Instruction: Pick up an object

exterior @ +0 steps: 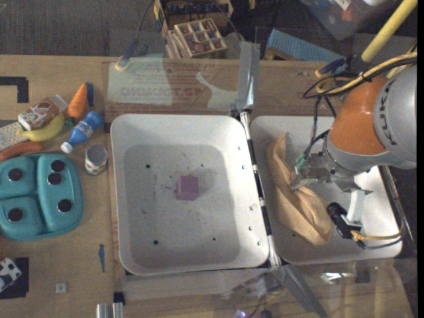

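Camera view: crumpled tan cloth [296,197]

Wooden bench [53,78] runs across the view. Behind its far edge, dark grey floor [66,12]. Cardboard box [192,5] of small items sits on the floor just behind the bench, blue-lidded clear tub [338,2] right of the box. Light even, soft shadows.

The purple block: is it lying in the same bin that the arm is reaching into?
No. The purple block lies in the left bin, while the arm is over the right bin, beside the tan cloth.
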You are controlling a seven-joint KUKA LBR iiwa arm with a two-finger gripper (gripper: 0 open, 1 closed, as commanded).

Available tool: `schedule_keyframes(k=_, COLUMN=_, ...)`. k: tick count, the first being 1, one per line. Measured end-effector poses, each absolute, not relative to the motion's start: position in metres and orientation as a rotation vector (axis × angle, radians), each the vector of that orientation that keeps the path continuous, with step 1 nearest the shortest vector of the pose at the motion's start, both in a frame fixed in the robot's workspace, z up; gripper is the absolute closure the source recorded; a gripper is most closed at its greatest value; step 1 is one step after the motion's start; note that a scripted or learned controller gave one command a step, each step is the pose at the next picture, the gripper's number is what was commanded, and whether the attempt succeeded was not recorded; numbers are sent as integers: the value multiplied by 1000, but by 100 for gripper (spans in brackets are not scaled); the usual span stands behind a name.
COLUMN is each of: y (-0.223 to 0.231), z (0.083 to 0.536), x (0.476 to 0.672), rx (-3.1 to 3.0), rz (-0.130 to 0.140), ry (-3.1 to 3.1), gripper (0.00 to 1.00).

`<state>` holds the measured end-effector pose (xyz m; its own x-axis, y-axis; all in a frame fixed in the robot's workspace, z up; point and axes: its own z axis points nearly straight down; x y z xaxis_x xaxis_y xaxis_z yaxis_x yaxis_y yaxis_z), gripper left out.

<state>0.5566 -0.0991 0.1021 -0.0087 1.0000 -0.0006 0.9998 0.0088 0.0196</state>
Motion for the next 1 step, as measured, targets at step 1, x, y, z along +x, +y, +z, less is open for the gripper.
schedule_keyframes(k=1, y=-74, z=185, x=601, rx=1897, rz=2, ry=2500, gripper=100)
